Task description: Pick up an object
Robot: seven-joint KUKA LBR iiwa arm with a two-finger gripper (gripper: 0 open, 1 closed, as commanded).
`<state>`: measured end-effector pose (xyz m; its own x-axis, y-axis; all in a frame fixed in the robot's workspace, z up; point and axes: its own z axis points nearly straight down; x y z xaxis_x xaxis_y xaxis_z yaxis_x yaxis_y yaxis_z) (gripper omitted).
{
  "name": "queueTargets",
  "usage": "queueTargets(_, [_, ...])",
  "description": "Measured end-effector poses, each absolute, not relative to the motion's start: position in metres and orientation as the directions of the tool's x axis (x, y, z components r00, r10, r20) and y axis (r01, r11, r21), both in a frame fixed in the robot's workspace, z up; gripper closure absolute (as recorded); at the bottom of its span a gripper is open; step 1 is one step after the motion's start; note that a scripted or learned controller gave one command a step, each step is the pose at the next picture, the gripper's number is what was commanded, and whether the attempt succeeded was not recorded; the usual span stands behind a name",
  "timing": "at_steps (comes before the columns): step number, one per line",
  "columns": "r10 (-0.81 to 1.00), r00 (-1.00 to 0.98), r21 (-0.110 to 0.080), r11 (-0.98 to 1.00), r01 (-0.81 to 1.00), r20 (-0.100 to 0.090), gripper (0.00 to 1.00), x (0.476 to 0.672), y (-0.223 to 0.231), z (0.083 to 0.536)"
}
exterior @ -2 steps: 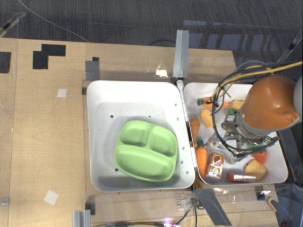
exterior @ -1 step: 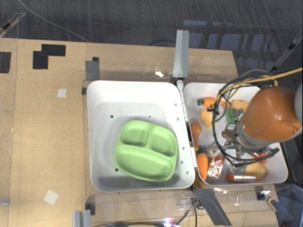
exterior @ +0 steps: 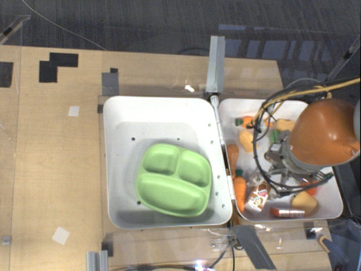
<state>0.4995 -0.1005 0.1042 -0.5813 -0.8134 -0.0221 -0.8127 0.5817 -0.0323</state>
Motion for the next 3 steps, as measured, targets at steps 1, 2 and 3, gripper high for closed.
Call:
queueTargets(1, [-0.711, -0.703, -0.015, 0.703, -0.711, -0.012, 1.0, 0.501, -0.091, 0.272])
queueTargets(2, [-0.71, -0.704, -0.007, 0.704, -0.71, -0.008, 0.0, 0.5, -0.091, 0.268])
queueTargets(3, [-0.748, -0.664, -0.017, 0.664, -0.748, -0.009, 0.0, 0.498, -0.093, 0.122])
